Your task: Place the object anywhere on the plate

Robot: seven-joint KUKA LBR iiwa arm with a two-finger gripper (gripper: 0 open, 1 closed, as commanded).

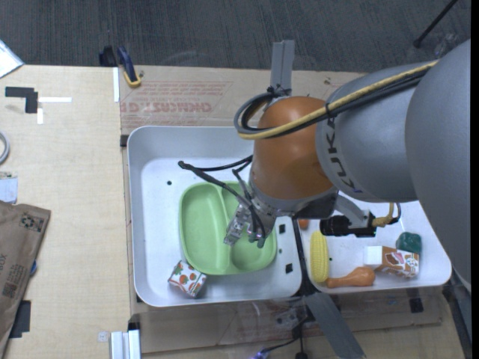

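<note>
The arm (359, 148) reaches in from the right and hangs its gripper (245, 230) low over the green plate (206, 230), which lies in the left bin (150, 200). From where I stand, the step in hand looks like the setting-down itself, and doing it well means coming straight down toward the flat middle of the plate, not its raised rim, and releasing only when whatever is carried is close to the surface, so it neither rolls nor bounces over the edge into the bin. The metal tip sits over the plate's right half, toward the dip between its two lobes, so a small move leftward would give more margin. As for the fingers, they point down at the plate and appear close to one another, but the wrist above shadows them and I cannot tell whether they are spread, pressed together, or pinching something; no object is plainly visible between them. The nearest loose thing is a small printed carton (187, 280) lying on the bin floor just off the plate's lower left edge, touching or nearly touching it. In the right bin (434, 275) lie a corn cob (319, 256), an orange squash-like toy (350, 277) and a small carton with a green cap (400, 259), all well apart from the plate.
</note>
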